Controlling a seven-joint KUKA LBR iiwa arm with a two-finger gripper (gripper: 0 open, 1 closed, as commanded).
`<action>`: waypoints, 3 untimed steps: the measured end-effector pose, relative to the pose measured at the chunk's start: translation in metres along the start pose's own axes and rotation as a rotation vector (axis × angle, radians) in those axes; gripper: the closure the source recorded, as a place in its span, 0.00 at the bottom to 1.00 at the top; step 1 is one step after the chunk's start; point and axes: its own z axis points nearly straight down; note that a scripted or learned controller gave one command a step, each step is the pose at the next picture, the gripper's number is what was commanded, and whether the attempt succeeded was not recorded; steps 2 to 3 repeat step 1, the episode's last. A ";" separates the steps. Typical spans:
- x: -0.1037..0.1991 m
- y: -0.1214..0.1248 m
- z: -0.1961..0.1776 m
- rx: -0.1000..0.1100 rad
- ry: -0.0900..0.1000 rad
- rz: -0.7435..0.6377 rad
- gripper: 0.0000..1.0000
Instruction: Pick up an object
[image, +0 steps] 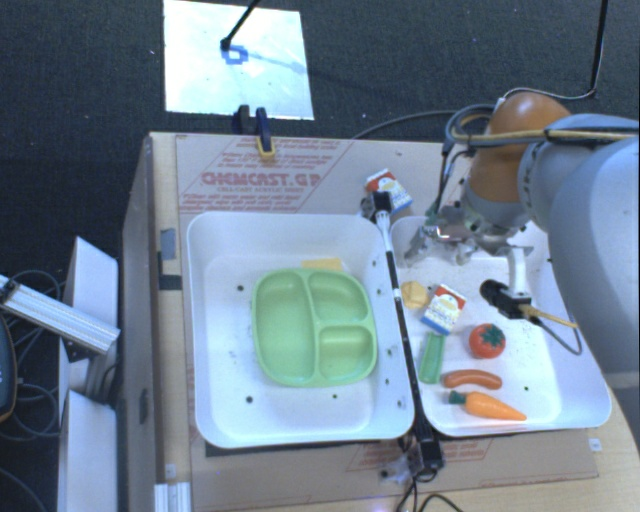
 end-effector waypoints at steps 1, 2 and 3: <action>0.002 0.000 0.000 0.000 0.000 -0.002 0.00; 0.002 0.000 0.000 0.000 0.000 -0.002 0.00; 0.002 0.000 0.000 0.000 0.000 -0.002 0.00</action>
